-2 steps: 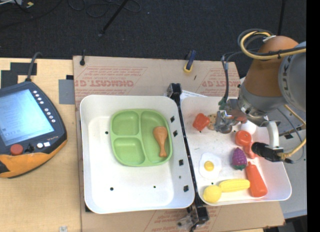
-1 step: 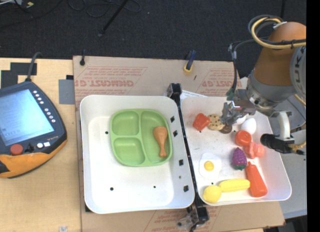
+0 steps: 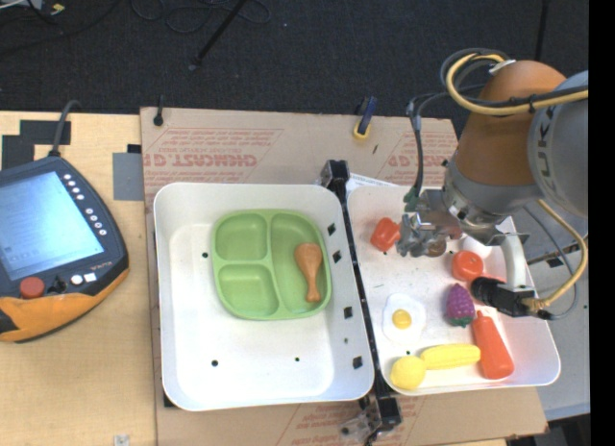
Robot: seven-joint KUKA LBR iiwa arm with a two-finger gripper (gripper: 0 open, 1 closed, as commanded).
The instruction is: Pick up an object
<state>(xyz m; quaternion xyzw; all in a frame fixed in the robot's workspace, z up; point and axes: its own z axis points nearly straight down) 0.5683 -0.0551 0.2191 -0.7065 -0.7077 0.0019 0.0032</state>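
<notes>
So our gripper [image 3: 420, 239] is down in the right bin [image 3: 538, 362], sitting just right of the red pepper [image 3: 385, 234], with the tomato [image 3: 468, 264] a bit further right. We can't honestly tell how the fingers are set from this angle, it's just a dark clump under the wrist, and nothing shows between them.

The pepper looks like the nearest pick. If we're going for it, we'd want to centre over it first rather than clip its edge, since a round plastic thing will just skid off toward the bin wall. Come straight down, close slowly, lift gently.

The rest are lower in the bin: egg [image 3: 404, 319], grapes [image 3: 459, 305], carrot [image 3: 492, 346], banana [image 3: 450, 357], lemon [image 3: 407, 373]. The drumstick [image 3: 310, 270] lies in the green tray [image 3: 245, 285] in the left bin [image 3: 192, 358].
</notes>
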